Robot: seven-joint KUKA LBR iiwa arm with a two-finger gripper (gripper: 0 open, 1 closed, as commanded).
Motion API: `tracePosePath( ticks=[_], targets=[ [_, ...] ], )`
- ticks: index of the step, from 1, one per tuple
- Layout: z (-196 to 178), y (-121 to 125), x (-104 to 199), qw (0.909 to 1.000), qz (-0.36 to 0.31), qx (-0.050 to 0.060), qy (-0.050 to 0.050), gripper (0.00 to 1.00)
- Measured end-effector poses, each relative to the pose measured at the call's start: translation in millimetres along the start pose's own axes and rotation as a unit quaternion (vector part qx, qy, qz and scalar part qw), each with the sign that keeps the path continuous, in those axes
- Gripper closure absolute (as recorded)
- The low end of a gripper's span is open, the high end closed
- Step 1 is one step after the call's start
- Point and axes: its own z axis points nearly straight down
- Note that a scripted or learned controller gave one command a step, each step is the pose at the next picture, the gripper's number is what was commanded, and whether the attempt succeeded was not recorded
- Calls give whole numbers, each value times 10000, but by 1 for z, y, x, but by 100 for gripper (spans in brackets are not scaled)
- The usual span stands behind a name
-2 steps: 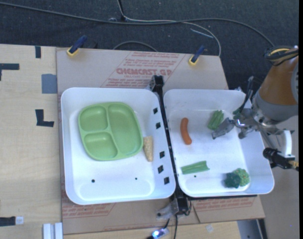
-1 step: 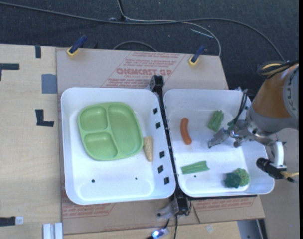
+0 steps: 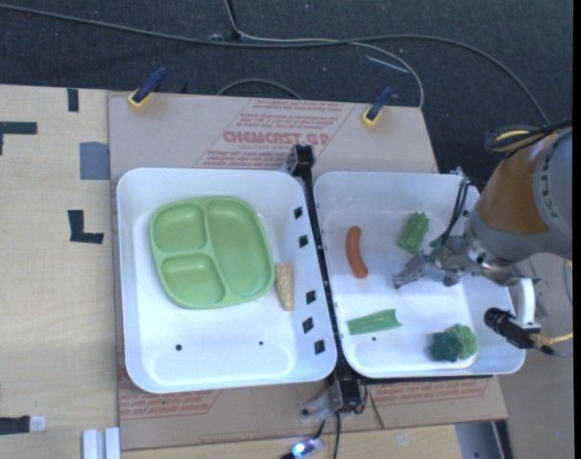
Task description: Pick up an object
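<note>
Camera view: I read two white bins side by side on the table. The left bin (image 3: 138, 352) carries a green divided plate (image 3: 212, 251) and a pale corn cob (image 3: 285, 286) against its right wall. The right bin (image 3: 386, 187) carries four items: an orange sausage (image 3: 355, 252) near its left-centre, a green pod (image 3: 414, 231) toward its far right, a flat green bean strip (image 3: 373, 322) near the near edge, and a broccoli floret (image 3: 453, 343) in the near right corner.

The gripper (image 3: 412, 273) sits low in the right bin, just below the green pod and right of the sausage. Its fingers are spread, and nothing lies between them.

I judge the green pod the closest candidate. It looks like a light, rigid plastic toy, smooth and prone to slipping. I would take it across its narrow width at mid-length. The sausage is round and may roll, so it needs a centred grip. The bean strip lies flat and offers little height.
</note>
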Motion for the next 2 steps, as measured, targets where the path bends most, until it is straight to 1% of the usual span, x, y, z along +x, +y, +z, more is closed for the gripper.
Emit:
tracePosePath(
  ticks=[1, 2],
  targets=[
    [-12, 1, -1, 10000, 1, -22, -17, 100],
    [-56, 3, 6, 10000, -1, -7, 7, 100]
  ],
)
